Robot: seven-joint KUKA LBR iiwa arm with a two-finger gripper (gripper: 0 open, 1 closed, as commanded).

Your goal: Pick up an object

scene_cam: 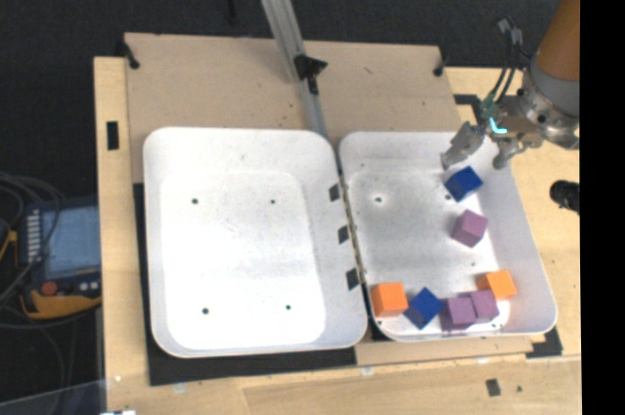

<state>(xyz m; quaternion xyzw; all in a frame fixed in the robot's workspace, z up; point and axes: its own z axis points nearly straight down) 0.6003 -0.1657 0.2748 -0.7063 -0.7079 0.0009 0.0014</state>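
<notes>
The blue cube (464, 183) nearest the arm looks like the likeliest target; it lies in the right bin (391, 228), toward that bin's one o'clock corner, clear of its neighbours. Just at its five o'clock sits a purple cube (470, 228), apart from it. Along the bin's six o'clock wall runs a cluster: an orange cube (390, 298), a second blue cube (424, 307) touching it, two purple cubes (470, 310) pressed side by side, and another orange cube (501, 283) just beyond them toward four o'clock. The left bin (244, 237) lies alongside, at nine o'clock of the right one, both resting on the tabletop (112, 208).

The end effector (485, 146) hangs at about twelve o'clock of the blue cube, just beside it, with its two fingers spread apart and nothing between them. One finger points down toward the cube's upper edge; the other sits nearer the bin's three o'clock rim.

By my judgement this is the approach step: nothing is lifted yet. The next move calls for shifting slightly toward six o'clock so the fingers straddle the cube, dropping to the bin floor, then squeezing. The cube lies turned at an angle, so the wrist may need to rotate to meet flat faces rather than corners.
</notes>
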